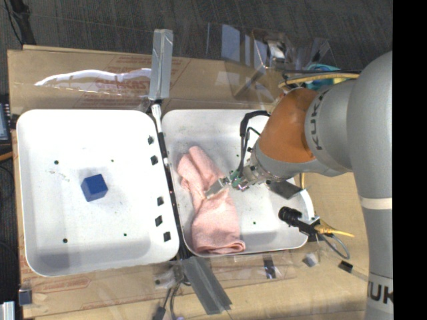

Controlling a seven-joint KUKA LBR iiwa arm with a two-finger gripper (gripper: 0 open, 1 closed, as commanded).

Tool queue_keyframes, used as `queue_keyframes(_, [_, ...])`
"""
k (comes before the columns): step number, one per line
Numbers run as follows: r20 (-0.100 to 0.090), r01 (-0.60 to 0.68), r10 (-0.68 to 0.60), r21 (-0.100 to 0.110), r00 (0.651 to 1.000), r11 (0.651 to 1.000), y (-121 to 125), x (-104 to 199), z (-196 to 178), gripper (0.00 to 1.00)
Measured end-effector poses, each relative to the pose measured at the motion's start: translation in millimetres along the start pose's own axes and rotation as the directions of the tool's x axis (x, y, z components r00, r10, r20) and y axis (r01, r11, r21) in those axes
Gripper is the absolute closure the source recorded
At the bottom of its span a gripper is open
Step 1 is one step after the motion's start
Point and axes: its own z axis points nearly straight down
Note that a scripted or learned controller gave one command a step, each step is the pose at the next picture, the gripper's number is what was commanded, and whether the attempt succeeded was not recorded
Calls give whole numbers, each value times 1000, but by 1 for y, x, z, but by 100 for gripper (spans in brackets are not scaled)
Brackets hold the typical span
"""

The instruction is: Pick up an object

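Pink cloth (210, 202) seen crumpled and elongated in right bin (267, 235), end effector (223, 185) poised at its upper edge, grip state not discernible, blue cube (94, 187) noted in left bin (40, 245).

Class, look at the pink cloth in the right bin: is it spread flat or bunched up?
Bunched up: the pink cloth lies in a long rumpled heap with folds and a rolled lower edge.

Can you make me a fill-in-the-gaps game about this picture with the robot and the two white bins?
1. The cube is coloured ____.
2. The pink cloth lies in the ____ bin.
3. The gripper is over the ____.
4. The band on the arm is coloured ____.

Missing words: blue; right; cloth; orange
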Motion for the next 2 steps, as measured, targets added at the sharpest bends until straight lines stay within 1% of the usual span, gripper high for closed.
queue_keyframes(1, [2, -196, 196, -1, 981, 981, 79, 2, -1, 0])
queue_keyframes(2, [3, -126, 126, -4, 992, 992, 92, 10, -1, 0])
